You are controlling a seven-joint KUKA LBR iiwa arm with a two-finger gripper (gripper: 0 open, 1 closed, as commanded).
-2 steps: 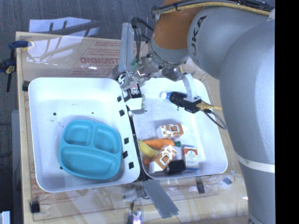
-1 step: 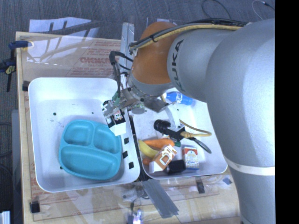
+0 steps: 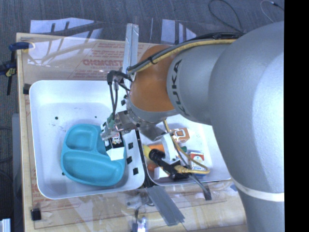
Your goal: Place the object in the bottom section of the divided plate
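Starting at the left of the frame, the left bin (image 3: 41,129) sits on the bench (image 3: 58,57), its white floor bare apart from a few small dark specks near its upper left. The divided plate (image 3: 91,168), teal in colour, lies flat in the lower left part of this bin, with its smaller section toward the upper left and its large bottom section toward the lower edge of the frame.

The gripper (image 3: 115,138) hangs over the plate's right rim, close to the wall shared by the two bins. Whether it is open or closed cannot be told from this angle, and it cannot be told whether it carries any object.

Right of the shared wall, the right bin (image 3: 217,179) holds several loose items lying close together: an orange piece (image 3: 151,166) at its lower left, a small orange-and-white box (image 3: 181,134) further up, and a red, white and blue packet (image 3: 196,157) to the right.

The arm (image 3: 241,95) fills the right of the frame, and its orange band (image 3: 147,93) sits above the gripper near the frame's centre.
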